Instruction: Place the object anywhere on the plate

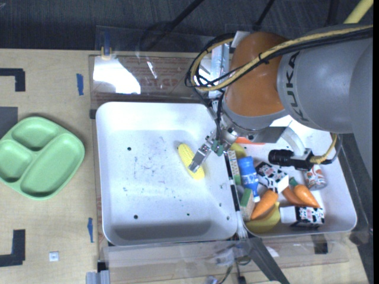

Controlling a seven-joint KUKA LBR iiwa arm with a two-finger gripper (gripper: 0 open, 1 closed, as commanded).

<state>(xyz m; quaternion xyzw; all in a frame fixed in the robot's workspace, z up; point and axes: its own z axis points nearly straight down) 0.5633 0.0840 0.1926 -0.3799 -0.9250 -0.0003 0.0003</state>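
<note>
One yellow corn cob [187, 154] lies on the floor of the left white bin [118, 116], towards that bin's right wall and tilted, with its upper end pointing up and to the left. The gripper [199, 160] is down right on top of the cob's right side, touching or nearly touching it. From where I stand I cannot tell how far it is open, nor whether it has any hold on the cob.

Well to the left of the cob, outside the bin on the wooden bench [47, 229], sits the green plate [40, 158], moulded into three compartments.

Up and to the right of the cob rises the grey arm [331, 81] with its orange band [254, 78]. The letters "KUKA" run down the grey casing and are the only writing I can read.

Just right of the cob, past the shared walls, is the right bin [346, 215], crowded with small things. A blue bottle [247, 174] with a white label lies nearest the cob, its print too small to make out. Beyond it lie two carrots [265, 203], one either side of the heap, and a black-and-white cow-patterned box [309, 216] at the far side.
</note>
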